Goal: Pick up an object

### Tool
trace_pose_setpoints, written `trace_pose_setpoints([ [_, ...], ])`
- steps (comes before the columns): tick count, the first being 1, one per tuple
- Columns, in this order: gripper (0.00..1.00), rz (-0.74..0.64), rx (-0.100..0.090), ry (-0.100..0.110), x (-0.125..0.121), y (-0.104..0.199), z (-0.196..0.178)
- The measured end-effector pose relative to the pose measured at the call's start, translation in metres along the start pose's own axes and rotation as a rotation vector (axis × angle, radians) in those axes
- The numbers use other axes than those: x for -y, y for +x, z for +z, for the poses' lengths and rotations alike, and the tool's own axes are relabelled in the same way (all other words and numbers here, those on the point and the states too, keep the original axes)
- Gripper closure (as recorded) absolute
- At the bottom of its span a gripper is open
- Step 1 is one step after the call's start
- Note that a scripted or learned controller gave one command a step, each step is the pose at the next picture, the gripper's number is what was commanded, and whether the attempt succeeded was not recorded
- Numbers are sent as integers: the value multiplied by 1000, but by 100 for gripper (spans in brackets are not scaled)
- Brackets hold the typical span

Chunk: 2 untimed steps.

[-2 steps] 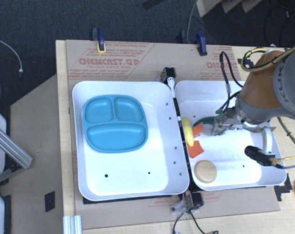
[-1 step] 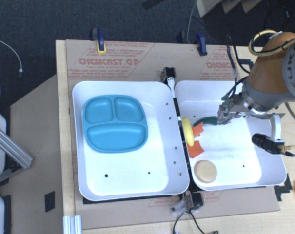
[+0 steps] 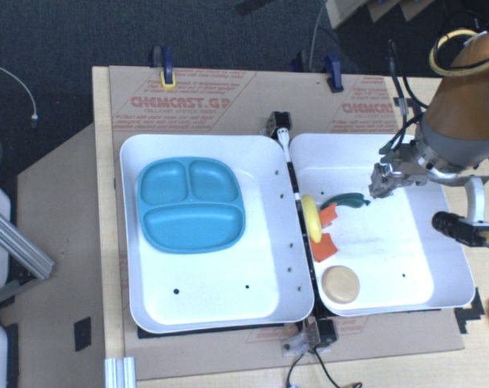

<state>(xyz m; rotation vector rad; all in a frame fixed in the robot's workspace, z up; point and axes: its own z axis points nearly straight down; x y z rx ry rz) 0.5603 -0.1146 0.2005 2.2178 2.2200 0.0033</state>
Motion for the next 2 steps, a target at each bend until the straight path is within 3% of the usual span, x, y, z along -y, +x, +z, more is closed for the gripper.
trace_pose_setpoints([
  [1,100,0,0,1,-1,0,-31],
  [2,100,-6,-2,4,-13,62,-24],
])
